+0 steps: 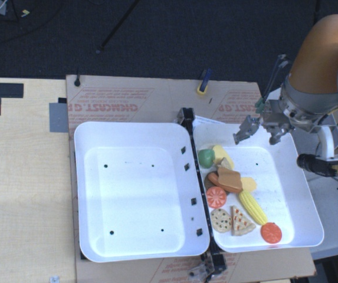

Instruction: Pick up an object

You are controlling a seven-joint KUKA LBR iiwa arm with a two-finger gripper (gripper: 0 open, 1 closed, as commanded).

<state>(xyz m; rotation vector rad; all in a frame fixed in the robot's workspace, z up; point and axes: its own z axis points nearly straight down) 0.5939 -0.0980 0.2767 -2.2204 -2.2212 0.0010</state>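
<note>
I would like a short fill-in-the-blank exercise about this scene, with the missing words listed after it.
1. All the toy foods lie in the ____ bin.
2. The corn cob lies between the pizza slice and the red ____ at the bin's near corner.
3. The gripper hangs above the bin's ____ rim, holding nothing.
4. The green ball lies against the wall next to the ____ bin.

Missing words: right; tomato; far; left
</note>
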